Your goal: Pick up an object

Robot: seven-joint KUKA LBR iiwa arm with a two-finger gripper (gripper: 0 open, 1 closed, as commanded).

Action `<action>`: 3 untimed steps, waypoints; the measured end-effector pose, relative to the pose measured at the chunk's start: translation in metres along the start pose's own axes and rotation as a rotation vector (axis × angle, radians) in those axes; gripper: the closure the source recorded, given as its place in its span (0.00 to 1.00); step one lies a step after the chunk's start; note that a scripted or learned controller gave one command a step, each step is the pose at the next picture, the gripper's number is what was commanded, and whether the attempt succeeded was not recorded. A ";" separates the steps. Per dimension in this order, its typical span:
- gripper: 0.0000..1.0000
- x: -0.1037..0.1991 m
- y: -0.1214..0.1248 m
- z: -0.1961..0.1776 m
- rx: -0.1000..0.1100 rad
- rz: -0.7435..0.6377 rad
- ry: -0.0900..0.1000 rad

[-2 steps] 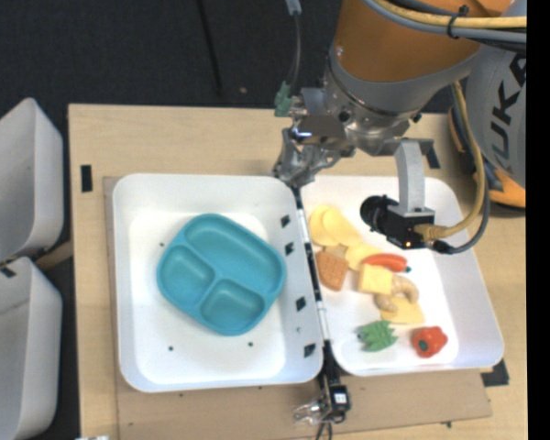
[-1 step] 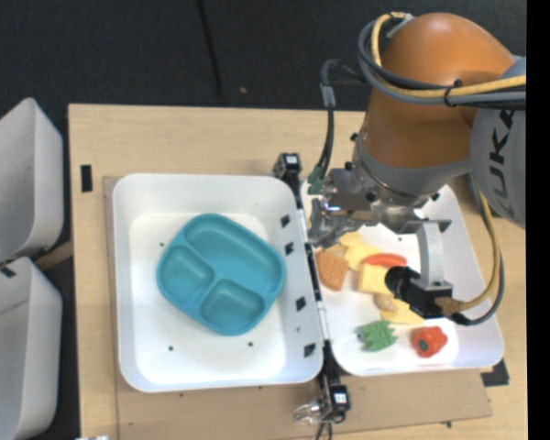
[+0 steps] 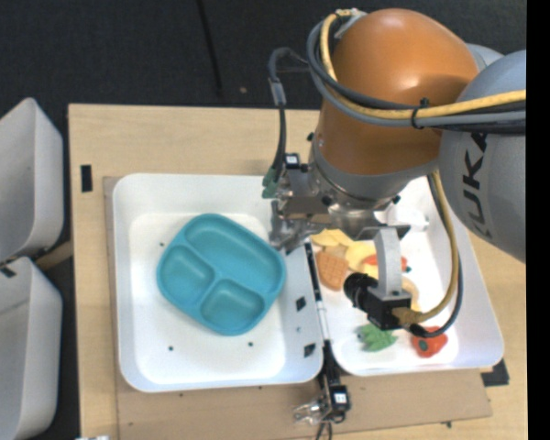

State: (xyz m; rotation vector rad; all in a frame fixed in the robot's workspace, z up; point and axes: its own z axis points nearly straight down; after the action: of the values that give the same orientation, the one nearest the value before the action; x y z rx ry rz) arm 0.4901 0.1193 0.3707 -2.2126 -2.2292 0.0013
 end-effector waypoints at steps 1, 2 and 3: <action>1.00 -0.003 0.002 -0.008 0.003 0.002 -0.003; 1.00 -0.048 -0.001 0.060 0.008 0.012 -0.004; 1.00 -0.108 0.000 -0.047 -0.011 0.013 -0.003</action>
State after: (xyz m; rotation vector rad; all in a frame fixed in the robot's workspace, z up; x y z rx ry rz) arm 0.4915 0.0116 0.4172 -2.2336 -2.2216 -0.0079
